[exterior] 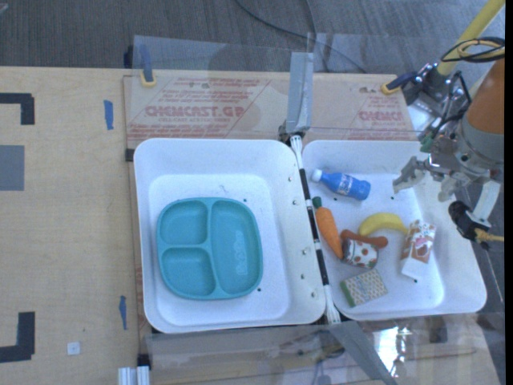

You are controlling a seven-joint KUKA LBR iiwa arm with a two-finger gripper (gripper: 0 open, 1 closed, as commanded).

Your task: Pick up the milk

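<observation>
While apart from it, milk carton (418, 249) below wide-spread, empty pincer (427, 176).

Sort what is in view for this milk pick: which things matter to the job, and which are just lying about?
Belongs to the job:
milk carton, right bin
gripper, above that bin's far right side

Just lying about:
blue bottle
banana
carrot
brown-and-white toy
green sponge
teal divided plate, left bin

Spread fingers (423, 175) above the right bin (461, 295), milk carton (418, 249) beside banana (384, 224).
</observation>
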